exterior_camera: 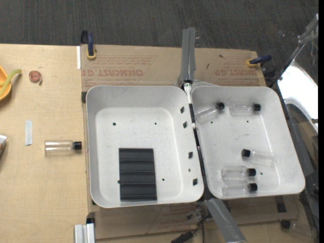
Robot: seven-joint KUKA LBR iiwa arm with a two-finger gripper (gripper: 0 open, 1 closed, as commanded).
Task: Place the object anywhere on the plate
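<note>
Two white bins side by side on the desk (45, 186), sitting on brown cardboard (152, 70). The left bin (96, 135) holds a black ribbed plate (137, 174), lying flat in the near half, just left of middle. The right bin (283, 135) holds five clear vials with black caps: one far left (208, 112) tilted near the divider, one far right (245, 108) lying roughly level, one mid right (257, 157), and two near the front, the farther of them (238, 173) just beside the nearer one (240, 188), almost parallel. All five lie on their sides, none on the plate. A sixth clear vial (63, 146) lies on the desk left of the left bin, cap pointing right. Yellow object (6, 82) at the far left edge, small red disc (34, 76) near it, small pale strip (28, 133) closer in. Blue clamps (87, 43) at the cardboard's far edge. Part of the arm (298, 82) shows at the right edge, blurred; tool state cannot be told.
</note>
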